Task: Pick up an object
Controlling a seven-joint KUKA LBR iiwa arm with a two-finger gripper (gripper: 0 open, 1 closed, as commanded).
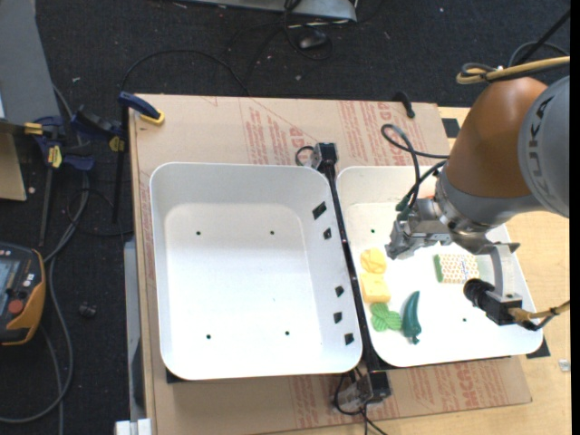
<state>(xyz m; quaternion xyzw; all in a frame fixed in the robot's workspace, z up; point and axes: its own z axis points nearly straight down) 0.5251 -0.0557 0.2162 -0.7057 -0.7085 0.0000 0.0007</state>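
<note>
The gripper (pixel 403 241) hangs low over the right bin (pixel 453 341), near the middle of its floor. From where I stand the wrist hides it, so I cannot tell whether it is apart or together. Every loose piece I can see lies on the bin floor. Just beside the gripper, toward the left wall, is a yellow lump (pixel 372 261), and right below that, touching or nearly so, a yellow block (pixel 376 290). Nearer the front edge sits a green piece (pixel 385 318), with a long teal piece (pixel 412 314) lying against its right side, slightly tilted. To the right of the gripper is a green-and-white patterned piece (pixel 453 266), perhaps a sponge, though it is too small to be sure. The arm (pixel 507 152) comes in from the right, its orange band over the bin's far right corner. The left bin (pixel 168 198) stands alongside, edge to edge with the right bin. Both rest on a cardboard-topped bench (pixel 227 125), with a blue and yellow clamp (pixel 140 107) at its far left corner
</note>
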